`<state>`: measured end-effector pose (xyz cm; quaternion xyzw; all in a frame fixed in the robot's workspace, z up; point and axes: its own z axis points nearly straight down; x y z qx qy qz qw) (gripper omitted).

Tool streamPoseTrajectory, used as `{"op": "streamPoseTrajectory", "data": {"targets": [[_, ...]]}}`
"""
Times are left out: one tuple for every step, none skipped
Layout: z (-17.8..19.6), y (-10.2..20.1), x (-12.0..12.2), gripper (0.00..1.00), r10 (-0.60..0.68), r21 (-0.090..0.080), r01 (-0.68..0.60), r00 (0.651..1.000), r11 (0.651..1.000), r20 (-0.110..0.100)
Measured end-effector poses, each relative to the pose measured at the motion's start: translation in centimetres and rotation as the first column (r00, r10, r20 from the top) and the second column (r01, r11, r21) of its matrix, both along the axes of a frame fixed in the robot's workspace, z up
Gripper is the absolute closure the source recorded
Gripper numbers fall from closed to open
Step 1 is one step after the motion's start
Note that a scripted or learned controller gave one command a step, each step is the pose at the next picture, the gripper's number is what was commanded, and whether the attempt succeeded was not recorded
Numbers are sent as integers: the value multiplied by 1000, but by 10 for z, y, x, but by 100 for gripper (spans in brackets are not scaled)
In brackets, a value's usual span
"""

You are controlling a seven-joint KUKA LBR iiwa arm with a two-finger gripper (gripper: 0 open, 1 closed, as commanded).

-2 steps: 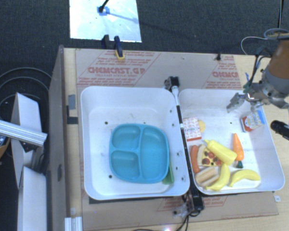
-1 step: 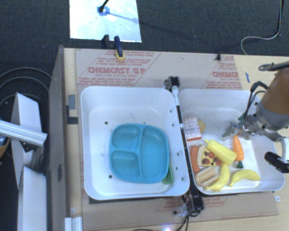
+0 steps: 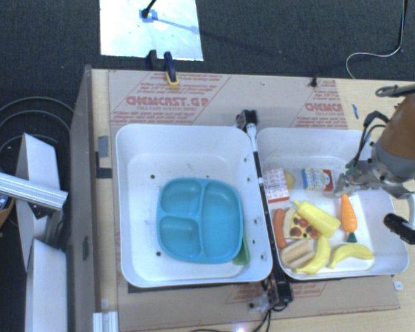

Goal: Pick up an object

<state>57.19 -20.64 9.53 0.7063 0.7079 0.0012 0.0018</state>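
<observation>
Counter (image 3: 194,92) first, a cardboard-topped surface carrying two white bins side by side: the left bin (image 3: 135,185) holds a blue divided plate (image 3: 197,220), and the right bin (image 3: 384,254) holds all the toy food, crowded toward its near-left corner. The arm (image 3: 404,137) reaches in from the right, and the claw (image 3: 346,184) sits low over the right bin's middle, just above the orange carrot (image 3: 348,213) and beside the small carton (image 3: 317,178); whether its fingers are spread or closed I cannot tell (they blur into the white floor), and nothing is visibly held. The main risk looks like a miss or a glancing contact: the carrot is slim and upright in the view, so a slightly offset close would likely knock it sideways toward the yellow corn (image 3: 317,216). Pile density is the second risk, since the bananas (image 3: 335,254), pizza slice (image 3: 301,228) and sausage (image 3: 279,227) touch or overlap. Open floor lies along the bin's far and right sides.
</observation>
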Motion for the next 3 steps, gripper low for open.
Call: {"op": "streamPoseTrajectory", "data": {"targets": [[55, 7, -65, 100, -4, 2, 4, 1000, 1000, -5], [133, 71, -38, 100, 8, 0, -8, 1000, 1000, 5], [123, 127, -29, 100, 8, 3, -8, 1000, 1000, -2]]}}
